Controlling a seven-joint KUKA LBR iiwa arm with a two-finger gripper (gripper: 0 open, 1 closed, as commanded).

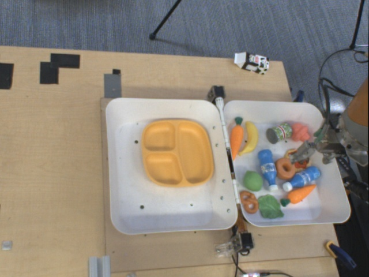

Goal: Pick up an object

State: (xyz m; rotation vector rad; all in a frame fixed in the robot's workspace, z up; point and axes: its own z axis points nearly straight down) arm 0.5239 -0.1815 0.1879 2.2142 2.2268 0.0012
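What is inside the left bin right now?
The left bin holds one thing: an orange divided plate lying flat near its middle, its three compartments bare. A few small dark dots mark the bin floor around it. Whatever lies under the plate is covered.

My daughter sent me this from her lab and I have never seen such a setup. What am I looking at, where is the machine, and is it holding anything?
One camera looks down at a slant on a wooden bench with two shallow white bins. The left bin holds a yellow divided plate. The right bin holds toy food: a carrot, a banana, a can, a doughnut, blue bottles and a pretzel. The machine is a robot arm reaching in from the right; its gripper sits over the right bin near the doughnut. Its job is to pick up an object. I cannot see anything held between its fingers.
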